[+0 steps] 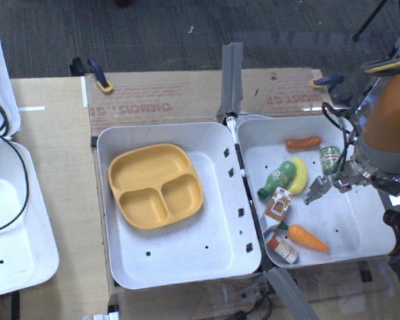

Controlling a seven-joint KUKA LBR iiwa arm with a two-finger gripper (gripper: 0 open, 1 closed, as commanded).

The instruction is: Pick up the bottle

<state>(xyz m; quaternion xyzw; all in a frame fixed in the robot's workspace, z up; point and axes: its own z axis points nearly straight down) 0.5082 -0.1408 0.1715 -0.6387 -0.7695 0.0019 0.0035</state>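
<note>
Arm body cut off at the frame's right edge. Gripper sits low in the right bin, fingers slightly apart, nothing between them. Green bottle lies tilted just left of the fingertips — touching the banana, above the small carton. Labels unreadable.

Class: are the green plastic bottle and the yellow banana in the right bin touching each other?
Touching. The camera view shows the green plastic bottle lying against the yellow banana in the right white bin, no bin floor visible between them.
</note>
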